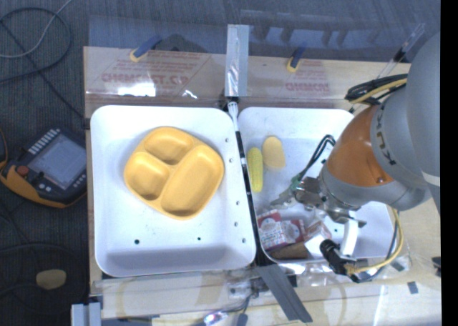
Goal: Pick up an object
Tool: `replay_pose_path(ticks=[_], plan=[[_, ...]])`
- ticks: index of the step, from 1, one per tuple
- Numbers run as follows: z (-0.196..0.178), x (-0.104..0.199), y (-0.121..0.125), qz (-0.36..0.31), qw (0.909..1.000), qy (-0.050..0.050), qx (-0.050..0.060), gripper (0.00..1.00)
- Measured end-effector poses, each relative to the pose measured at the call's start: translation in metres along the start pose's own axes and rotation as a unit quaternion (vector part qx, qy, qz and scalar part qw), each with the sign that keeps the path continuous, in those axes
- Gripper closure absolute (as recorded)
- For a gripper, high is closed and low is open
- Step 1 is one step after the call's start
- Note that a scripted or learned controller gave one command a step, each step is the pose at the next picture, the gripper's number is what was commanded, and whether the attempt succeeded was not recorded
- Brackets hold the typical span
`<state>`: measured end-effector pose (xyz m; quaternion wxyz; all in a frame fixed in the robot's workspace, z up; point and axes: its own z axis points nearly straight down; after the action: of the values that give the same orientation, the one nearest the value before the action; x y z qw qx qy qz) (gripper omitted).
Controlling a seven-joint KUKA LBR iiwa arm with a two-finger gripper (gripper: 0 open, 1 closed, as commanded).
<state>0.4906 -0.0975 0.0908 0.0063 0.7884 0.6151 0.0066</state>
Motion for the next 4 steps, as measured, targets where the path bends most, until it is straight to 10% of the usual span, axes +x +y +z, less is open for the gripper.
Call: replay_pose_path(ticks=[4], plan=[[0.0002,0.0008,-0.0018,-0.004,1.0,-0.001,0.0,0.0]])
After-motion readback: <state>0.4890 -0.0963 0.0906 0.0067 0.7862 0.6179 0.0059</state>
